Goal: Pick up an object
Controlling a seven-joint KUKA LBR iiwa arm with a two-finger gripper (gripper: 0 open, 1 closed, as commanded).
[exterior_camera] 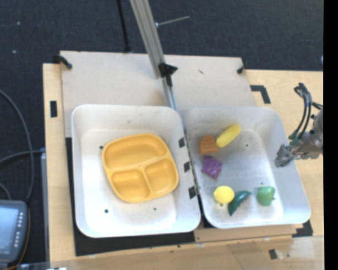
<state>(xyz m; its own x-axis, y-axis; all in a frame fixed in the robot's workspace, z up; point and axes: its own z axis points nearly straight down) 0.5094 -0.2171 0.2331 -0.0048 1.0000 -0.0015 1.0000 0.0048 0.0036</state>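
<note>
The gripper (284, 156) hangs at the right rim of the right bin (290, 176), with nothing seen between its fingers; how far it is open cannot be told. Inside that bin lie a yellow corn cob (228, 134) touching a brown block (208, 145), a purple piece (212, 166), a yellow lemon (223, 194), a dark green pepper (238, 201) and a green apple (265, 195). The left bin (90, 151) holds a yellow divided tray (139, 166).

Bench: my pale wooden bench (53, 167), carrying a lighter board (112, 77).
Left on it: white bin (84, 207), its edge against its neighbour's.
Right on it: second white bin (290, 198).
Back: slanted metal rail (146, 30) rises from the board.
</note>
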